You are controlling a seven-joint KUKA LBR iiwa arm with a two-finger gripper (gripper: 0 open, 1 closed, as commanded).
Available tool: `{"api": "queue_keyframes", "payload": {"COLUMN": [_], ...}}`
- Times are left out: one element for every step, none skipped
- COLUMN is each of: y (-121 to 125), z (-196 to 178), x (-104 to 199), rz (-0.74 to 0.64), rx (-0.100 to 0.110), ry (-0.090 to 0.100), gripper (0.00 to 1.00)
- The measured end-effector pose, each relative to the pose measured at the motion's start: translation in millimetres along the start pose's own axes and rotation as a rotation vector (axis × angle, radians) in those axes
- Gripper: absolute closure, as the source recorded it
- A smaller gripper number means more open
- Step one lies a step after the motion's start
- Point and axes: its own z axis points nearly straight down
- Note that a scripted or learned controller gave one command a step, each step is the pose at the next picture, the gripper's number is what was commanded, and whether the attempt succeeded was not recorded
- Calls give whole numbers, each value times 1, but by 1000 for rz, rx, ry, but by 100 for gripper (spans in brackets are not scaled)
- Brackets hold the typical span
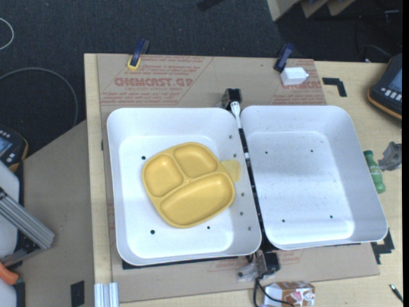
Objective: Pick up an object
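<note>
A yellow divided plate (188,183) with three compartments lies flat in the left white bin (124,139), a little right of its middle and turned at a slant. A small pale yellow piece (232,169) lies against the plate's right edge, close to the bin's right wall. The right white bin (339,133) stands beside it, their rims touching.
A black bar (246,165) runs along the seam between the bins. A green-handled clamp (376,171) grips the right bin's right rim. A yellow clamp (135,56) and a white block (294,76) sit at the bench's far edge. A tablet (390,89) lies far right.
</note>
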Motion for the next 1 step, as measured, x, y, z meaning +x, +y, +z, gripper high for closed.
{"api": "queue_keyframes", "payload": {"y": [19], "z": [-20], "x": [2], "rz": [-5], "rx": [-2], "ry": [0], "gripper": [100]}}
